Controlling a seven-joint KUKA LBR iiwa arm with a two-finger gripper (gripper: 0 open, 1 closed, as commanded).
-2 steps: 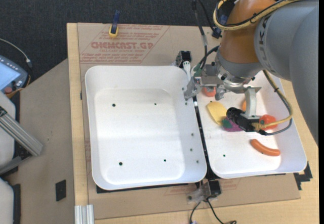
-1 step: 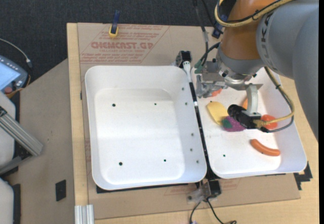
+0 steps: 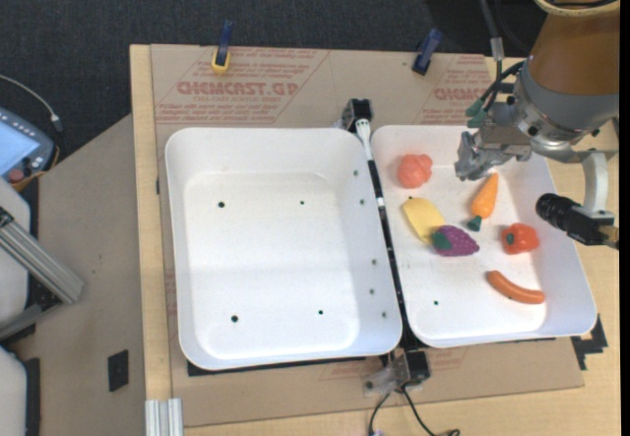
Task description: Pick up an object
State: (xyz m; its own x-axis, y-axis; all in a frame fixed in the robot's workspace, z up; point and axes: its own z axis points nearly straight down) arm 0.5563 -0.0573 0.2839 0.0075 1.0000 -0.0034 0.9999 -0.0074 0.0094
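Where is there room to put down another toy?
The left bin has its whole floor bare. The right bin is crowded in the middle, around the carrot, banana and grapes; its near-left corner, below the grapes, is free.

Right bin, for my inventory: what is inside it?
Right bin holds six toy foods: peach, carrot, banana, grapes, tomato, sausage. End effector covers the floor beneath it.

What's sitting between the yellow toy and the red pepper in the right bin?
In the camera view, a purple grape-like toy lies between the yellow toy and the red pepper, touching the yellow one.
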